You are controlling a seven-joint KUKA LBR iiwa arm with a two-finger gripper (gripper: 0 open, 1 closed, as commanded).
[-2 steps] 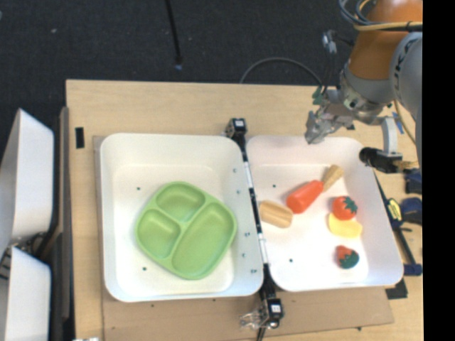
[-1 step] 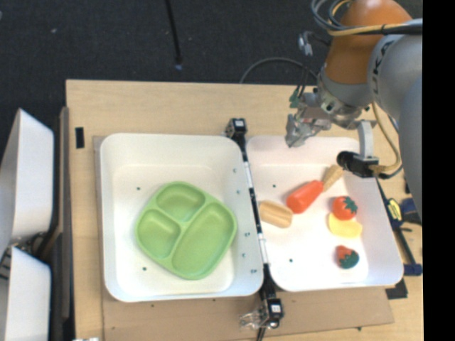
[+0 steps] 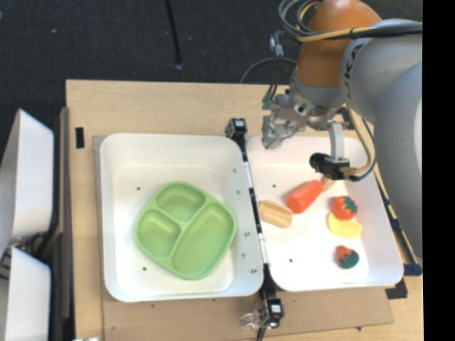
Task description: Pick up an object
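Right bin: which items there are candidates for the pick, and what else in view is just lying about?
Pick candidates: carrot, bread roll, tomato, yellow piece, strawberry, all in the right bin.
Lying about: green divided plate in the left bin.

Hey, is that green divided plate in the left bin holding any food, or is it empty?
Empty. The green plate lies flat in the left bin with all three compartments bare; the toy foods sit in the right bin.

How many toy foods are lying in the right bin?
5. A bread roll by the left wall, a carrot beside it, then a tomato, a yellow piece and a strawberry down the right side.
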